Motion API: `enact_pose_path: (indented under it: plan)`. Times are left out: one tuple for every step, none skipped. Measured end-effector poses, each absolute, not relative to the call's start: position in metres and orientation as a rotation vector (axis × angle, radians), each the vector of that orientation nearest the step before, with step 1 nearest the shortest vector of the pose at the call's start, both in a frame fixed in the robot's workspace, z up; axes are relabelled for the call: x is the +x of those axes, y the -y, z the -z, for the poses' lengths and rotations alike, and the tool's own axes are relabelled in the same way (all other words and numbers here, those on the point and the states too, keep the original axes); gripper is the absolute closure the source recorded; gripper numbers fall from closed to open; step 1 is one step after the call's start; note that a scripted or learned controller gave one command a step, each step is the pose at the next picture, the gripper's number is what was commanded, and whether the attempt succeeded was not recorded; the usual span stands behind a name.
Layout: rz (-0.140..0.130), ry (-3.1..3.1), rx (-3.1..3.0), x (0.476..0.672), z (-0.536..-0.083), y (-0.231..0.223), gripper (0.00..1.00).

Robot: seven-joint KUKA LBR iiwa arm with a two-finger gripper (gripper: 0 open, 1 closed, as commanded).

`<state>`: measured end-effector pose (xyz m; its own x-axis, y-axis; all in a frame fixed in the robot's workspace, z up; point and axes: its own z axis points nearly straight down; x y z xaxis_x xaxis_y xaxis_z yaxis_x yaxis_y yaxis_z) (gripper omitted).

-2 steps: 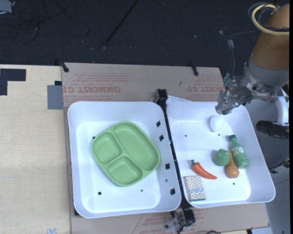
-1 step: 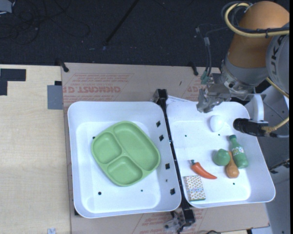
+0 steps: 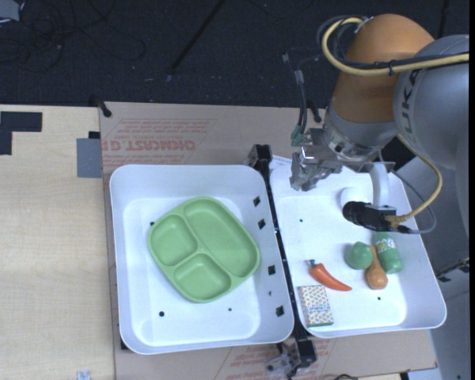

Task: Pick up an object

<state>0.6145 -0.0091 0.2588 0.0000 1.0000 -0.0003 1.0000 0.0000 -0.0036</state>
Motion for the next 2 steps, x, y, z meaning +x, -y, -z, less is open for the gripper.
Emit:
enact_pose_path:
  plan:
    - [-0.006, 2.221, -2.216, 0.614, -0.238, -0.04, 1.0]
    - [-0.006, 2.222, -2.215, 0.617, -0.222, -0.093, 1.0]
